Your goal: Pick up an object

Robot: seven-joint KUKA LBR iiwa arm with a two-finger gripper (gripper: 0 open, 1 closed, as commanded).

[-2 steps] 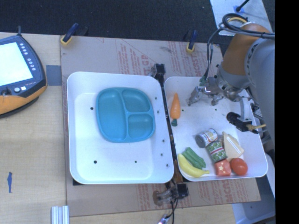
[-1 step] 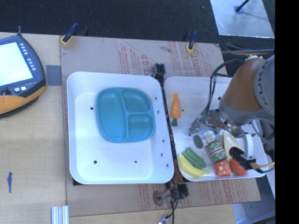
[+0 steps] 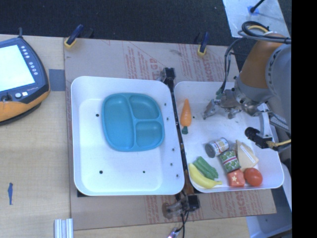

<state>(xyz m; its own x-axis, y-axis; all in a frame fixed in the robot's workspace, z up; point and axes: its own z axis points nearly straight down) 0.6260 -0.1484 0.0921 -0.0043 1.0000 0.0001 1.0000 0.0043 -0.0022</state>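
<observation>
Hovering over the upper part of the right bin (image 3: 195, 90), the gripper (image 3: 221, 110) hangs from the grey arm (image 3: 270, 78) that enters from the right; its metal fingers (image 3: 210, 109) look spread apart with nothing between them, their tips just above bare white floor.

Two white bins sit side by side on the table (image 3: 34, 152). The left bin (image 3: 81, 133), well to the left of the fingers, carries one thing: a single blue divided plate (image 3: 132, 121) with three compartments.

The right bin holds eight toy items. One orange carrot (image 3: 185, 114) lies just left of the fingers, close to the bin's left wall, pointing up and down. Below the fingers lies one small silver can (image 3: 217, 147) on its side, and touching it from below, one green-labelled can (image 3: 228, 159). Beside that, to the right, is one pale wedge, perhaps cheese or bread (image 3: 247, 155). Farther below, along the bin's near edge, sit one red block-shaped item (image 3: 236, 178) and one red tomato (image 3: 253, 176), side by side. Down and to the left of the fingers lie one green vegetable (image 3: 206, 167) and one yellow banana (image 3: 202, 179), touching each other.

On the table's far left rests one orange-edged tablet-like controller (image 3: 17, 81).
</observation>
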